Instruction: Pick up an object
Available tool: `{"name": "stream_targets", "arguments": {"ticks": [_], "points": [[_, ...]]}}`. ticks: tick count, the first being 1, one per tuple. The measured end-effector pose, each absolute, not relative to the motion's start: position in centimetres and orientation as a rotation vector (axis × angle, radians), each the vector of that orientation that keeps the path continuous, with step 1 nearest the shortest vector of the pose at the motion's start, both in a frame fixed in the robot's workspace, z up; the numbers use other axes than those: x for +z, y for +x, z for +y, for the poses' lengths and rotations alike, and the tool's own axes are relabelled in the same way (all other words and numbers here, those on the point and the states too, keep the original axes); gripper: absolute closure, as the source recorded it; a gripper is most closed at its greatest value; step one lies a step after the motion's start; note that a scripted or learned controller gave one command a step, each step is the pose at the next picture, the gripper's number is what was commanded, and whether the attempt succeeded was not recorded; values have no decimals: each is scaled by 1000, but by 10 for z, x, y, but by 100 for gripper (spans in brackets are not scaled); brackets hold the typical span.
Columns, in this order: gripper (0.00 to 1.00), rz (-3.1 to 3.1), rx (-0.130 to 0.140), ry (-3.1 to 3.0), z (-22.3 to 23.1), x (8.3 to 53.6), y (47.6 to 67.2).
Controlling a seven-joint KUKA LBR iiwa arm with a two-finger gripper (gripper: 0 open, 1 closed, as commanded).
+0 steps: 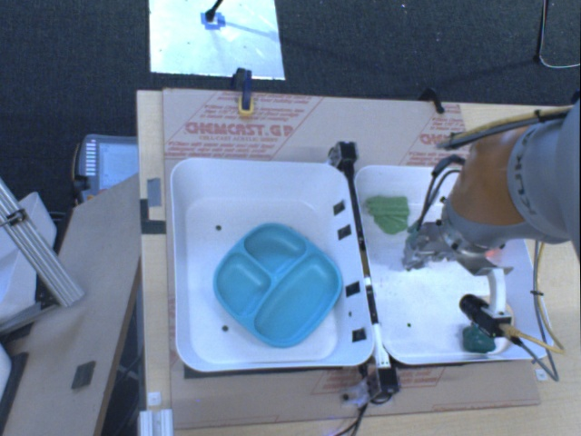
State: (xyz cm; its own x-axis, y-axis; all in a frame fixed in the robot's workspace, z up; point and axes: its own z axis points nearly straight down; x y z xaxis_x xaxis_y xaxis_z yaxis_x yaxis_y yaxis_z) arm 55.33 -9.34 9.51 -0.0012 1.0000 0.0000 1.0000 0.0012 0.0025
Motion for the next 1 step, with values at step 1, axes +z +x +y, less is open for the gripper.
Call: {"name": "stream_targets", "arguments": {"ticks": [1], "points": [[100,2217,5,2219,-102,152,549]]}}
